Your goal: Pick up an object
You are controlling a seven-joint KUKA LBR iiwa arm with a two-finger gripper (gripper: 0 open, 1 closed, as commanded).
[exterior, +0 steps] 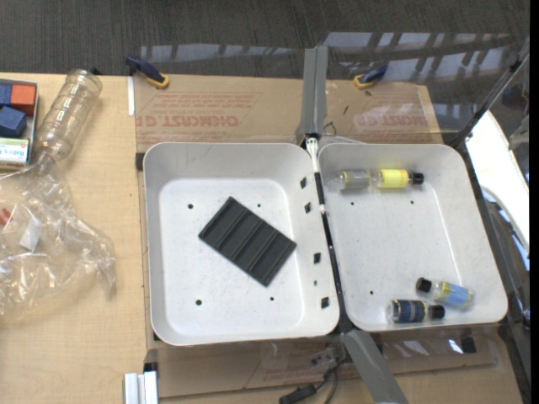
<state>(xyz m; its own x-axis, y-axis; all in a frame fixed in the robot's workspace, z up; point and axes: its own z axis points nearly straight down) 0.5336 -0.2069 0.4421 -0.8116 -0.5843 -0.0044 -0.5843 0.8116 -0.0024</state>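
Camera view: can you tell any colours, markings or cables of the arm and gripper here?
I cannot tell any from this frame. It offers a left shallow white bin with a black ribbed rectangular panel, and a right shallow white bin with three small bottles.

Right bin centre open — bottles hug its edges.

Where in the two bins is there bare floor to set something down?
Right bin: a wide bare middle between the yellow bottle at the far wall and the two small bottles crowding the near right corner. Left bin: bare margins all round the black ribbed panel at its centre.
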